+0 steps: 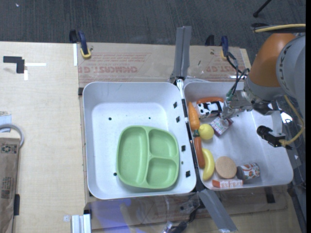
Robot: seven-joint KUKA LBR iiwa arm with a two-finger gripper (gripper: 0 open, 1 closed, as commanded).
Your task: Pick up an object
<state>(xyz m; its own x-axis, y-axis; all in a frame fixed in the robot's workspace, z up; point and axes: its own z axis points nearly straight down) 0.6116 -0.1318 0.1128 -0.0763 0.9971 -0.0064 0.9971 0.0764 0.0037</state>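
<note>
A single fixed camera looks down at a slant on the pale wooden bench [39,130], taking in both shallow white plastic bins [97,130] from moderate height.

A green plate [148,157] with three parts is seen lying flat in the left white bin [97,130]. Two blue clamps [83,46] are fixed at the back of the bench. A brown paper bag [8,171] is laid at the far left.

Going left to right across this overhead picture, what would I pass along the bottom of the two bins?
Green divided plate in the left bin → banana → round tan disc → small orange and white carton.
</note>
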